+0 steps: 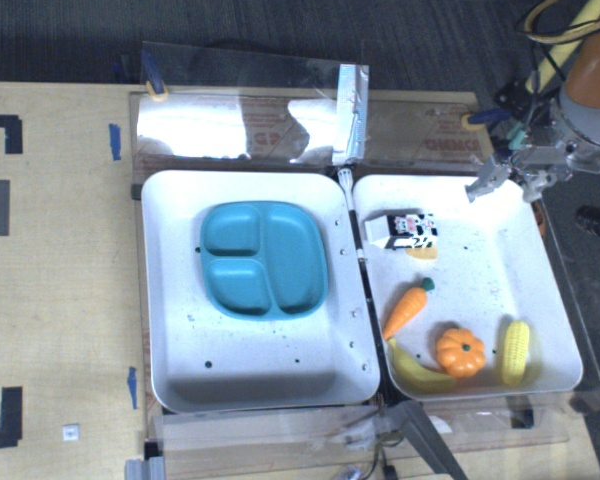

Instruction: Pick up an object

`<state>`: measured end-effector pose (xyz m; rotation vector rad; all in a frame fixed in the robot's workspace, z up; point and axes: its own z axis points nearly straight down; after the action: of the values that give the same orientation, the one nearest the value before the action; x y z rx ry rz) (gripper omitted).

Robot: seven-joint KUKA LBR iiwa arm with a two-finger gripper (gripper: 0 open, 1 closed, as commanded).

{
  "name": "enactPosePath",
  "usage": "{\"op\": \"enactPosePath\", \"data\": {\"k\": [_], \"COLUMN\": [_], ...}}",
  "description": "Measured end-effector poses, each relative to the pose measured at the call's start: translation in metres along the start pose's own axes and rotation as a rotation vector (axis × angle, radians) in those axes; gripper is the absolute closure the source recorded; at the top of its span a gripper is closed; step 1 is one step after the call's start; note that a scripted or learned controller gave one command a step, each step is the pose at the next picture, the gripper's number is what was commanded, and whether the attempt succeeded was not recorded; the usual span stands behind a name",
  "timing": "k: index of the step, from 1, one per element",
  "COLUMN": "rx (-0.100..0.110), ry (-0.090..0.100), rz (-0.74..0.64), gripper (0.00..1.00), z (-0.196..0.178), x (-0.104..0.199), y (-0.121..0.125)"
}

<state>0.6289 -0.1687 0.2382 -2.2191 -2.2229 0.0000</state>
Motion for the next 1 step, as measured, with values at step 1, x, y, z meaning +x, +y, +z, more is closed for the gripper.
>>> {"op": "enactPosePath", "data": {"k": [1], "rx": [0.007], "ry": [0.001], "rz": [0.106], "gripper": [0.00], "z": [0.1093], "x": [0.0518], "y": [-0.0409]}}
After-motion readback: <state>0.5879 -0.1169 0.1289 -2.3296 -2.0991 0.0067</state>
